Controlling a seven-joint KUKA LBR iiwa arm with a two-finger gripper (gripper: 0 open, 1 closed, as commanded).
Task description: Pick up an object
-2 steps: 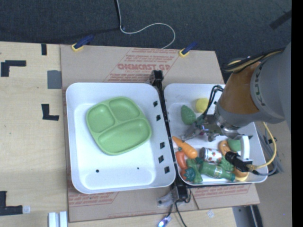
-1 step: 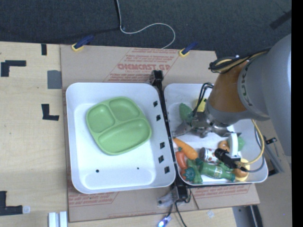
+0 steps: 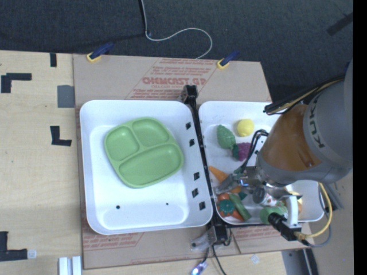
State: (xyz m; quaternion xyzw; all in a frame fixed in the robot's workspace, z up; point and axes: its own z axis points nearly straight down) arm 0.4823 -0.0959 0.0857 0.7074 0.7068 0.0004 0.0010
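The grey arm is reaching in from the right, its orange band sitting just above the wrist. The wrist is bending downward and leftward, and the end effector is hanging low, pointing left, with cables trailing beneath the wrist.

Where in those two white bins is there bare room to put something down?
The left bin has bare floor in front of and beside the green divided plate. The right bin is crowded: toy food and the arm cover most of it.
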